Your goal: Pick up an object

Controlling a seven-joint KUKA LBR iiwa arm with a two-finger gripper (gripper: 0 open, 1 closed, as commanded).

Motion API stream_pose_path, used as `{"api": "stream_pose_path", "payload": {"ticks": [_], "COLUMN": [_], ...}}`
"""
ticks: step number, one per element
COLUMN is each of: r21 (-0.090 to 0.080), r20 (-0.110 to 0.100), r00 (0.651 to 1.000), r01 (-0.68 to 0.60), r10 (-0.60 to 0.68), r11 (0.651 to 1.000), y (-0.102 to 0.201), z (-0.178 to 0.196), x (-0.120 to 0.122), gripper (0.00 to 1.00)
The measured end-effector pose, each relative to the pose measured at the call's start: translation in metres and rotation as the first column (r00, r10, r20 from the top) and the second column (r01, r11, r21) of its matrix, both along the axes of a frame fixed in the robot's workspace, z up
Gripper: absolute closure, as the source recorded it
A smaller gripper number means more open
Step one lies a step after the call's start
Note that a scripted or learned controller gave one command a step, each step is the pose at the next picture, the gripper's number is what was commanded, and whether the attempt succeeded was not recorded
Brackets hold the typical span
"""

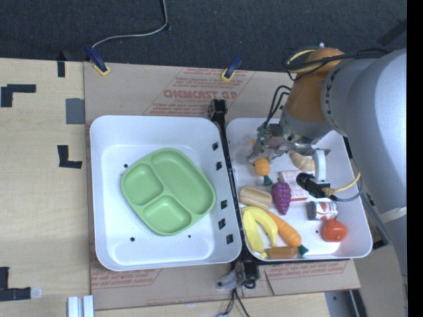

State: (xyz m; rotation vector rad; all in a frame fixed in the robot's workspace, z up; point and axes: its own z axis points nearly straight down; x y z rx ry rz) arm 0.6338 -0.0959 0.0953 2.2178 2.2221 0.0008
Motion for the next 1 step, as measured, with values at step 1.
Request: {"api": "stream_pose_path", "payload": {"ticks": [1], "r21": [0.002], "r20": [-0.001], "r00": [1.000], "r01": [-0.001], "r10": [0.001], "r11": [1.000], "y": [0.0626], "z": [0.0898], "x": [-0.0066], "gripper": [1.00]}}
